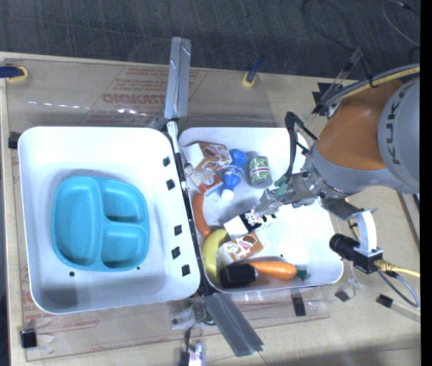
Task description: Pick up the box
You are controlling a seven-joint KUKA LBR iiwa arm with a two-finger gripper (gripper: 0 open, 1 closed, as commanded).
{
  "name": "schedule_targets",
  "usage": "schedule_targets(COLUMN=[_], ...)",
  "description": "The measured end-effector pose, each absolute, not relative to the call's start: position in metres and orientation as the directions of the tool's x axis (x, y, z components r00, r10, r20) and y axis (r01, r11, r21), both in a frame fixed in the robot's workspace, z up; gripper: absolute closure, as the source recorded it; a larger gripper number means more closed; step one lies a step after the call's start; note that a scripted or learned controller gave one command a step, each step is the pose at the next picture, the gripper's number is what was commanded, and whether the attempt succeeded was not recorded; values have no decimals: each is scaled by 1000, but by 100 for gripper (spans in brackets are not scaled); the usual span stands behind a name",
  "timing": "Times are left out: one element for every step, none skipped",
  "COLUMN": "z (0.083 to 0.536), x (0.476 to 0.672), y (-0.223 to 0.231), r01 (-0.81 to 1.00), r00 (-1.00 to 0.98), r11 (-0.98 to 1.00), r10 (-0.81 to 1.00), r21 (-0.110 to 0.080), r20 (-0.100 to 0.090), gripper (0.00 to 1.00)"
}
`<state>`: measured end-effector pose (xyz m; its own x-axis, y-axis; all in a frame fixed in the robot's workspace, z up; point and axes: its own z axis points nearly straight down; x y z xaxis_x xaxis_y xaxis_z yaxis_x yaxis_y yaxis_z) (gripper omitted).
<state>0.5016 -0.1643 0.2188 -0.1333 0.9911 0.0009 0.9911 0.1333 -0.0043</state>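
You have the gripper low in the right bin, just above the small box lying between banana and carrot. Whether its fingers are spread, you cannot tell. Next: lower onto the box and close.

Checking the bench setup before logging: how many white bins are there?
2: the left bin holds a blue tray; the right bin holds the cluttered items.
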Motion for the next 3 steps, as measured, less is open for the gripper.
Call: schedule_targets(z=[241, 203, 169], x=[539, 528, 476], y=[-117, -64, -113], r01=[922, 996, 992], r00=[-387, -88, 126], r11=[387, 88, -126], r10=[922, 996, 992], r21=[-1, -6, -6], r20=[0, 1, 0], gripper=[100, 100, 100])
